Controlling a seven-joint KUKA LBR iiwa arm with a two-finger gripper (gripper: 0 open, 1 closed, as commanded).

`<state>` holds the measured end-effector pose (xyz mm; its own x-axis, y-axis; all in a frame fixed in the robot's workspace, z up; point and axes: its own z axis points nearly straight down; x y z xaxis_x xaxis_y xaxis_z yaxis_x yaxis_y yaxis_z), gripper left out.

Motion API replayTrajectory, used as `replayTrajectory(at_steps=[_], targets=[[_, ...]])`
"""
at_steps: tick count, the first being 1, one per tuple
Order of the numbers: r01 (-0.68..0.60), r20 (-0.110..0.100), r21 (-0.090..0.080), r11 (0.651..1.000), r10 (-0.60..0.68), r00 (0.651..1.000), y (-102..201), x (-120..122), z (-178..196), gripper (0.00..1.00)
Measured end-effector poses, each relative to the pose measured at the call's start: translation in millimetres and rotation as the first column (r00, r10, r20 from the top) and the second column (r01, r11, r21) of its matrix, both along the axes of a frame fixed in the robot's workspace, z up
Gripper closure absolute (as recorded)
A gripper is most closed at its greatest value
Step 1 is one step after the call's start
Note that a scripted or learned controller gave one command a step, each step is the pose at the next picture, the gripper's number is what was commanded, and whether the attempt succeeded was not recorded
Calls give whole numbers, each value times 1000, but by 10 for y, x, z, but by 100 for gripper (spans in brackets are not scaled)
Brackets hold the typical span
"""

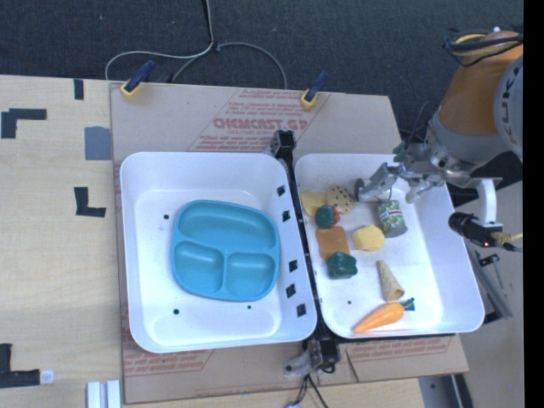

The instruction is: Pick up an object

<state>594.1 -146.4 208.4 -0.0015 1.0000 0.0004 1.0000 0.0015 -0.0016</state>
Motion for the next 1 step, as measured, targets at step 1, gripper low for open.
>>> replayTrajectory(at_steps=[1], targets=[[3,-1,-4,1000,-3,1000,-481,150,-1250,0]])
